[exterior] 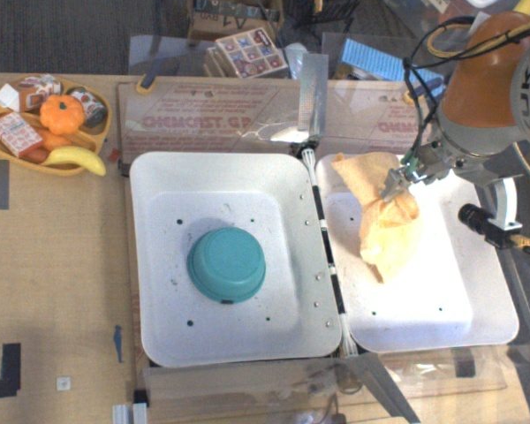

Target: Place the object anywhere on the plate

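A round teal plate (227, 264) lies in the middle of the left white bin (155, 193). A yellow-orange cloth (384, 232) lies crumpled in the right bin (464, 290), stretching from that bin's back left corner toward its middle. My gripper (394, 187) reaches in from the right and comes down onto the upper middle of the cloth. Its thin fingers (397, 180) are pinched together on a raised fold of the fabric. The plate sits well to the left of the gripper, across the divide between the bins.
A basket of toy fruit (49, 129) stands at the back left of the bench. Cardboard panels (212, 117) line the far side behind both bins. A black fitting (484, 223) juts over the right bin's right rim. Cables (424, 69) hang by the arm.
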